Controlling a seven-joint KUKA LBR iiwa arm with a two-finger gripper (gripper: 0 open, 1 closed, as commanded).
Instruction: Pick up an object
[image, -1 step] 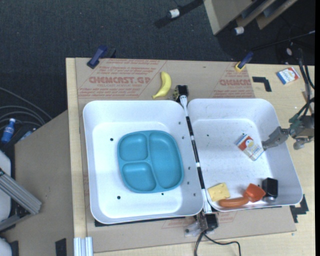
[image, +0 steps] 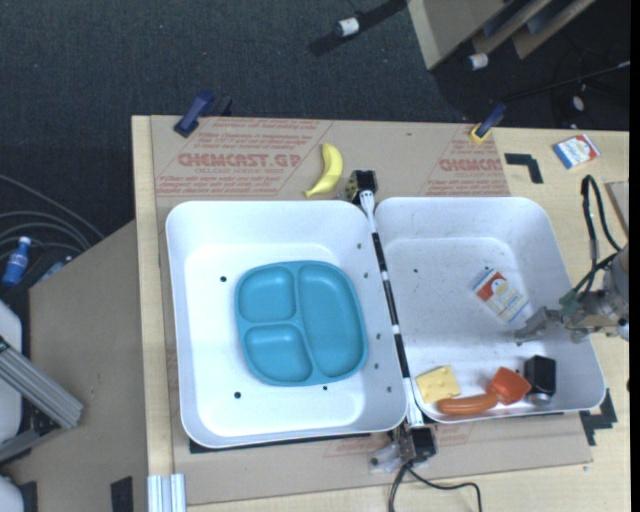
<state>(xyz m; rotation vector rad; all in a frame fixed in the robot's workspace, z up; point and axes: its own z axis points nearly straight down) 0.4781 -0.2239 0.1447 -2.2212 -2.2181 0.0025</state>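
The right bin (image: 450, 215) holds a small white packet with red and blue print (image: 497, 293) near its middle. Along its front edge lie a yellow cheese wedge (image: 437, 383), an orange sausage (image: 468, 404), a red-orange piece (image: 510, 384) and a small black block (image: 540, 374). My gripper (image: 556, 319) reaches in low over the bin's right side, just right of the packet and above the black block. Nothing shows between its fingers.
The left bin (image: 200, 300) holds a blue divided plate (image: 299, 322). A yellow toy banana (image: 326, 171) lies on the bench behind the bins, near a blue clip (image: 194, 113). Cables hang at the right edge (image: 598, 235).
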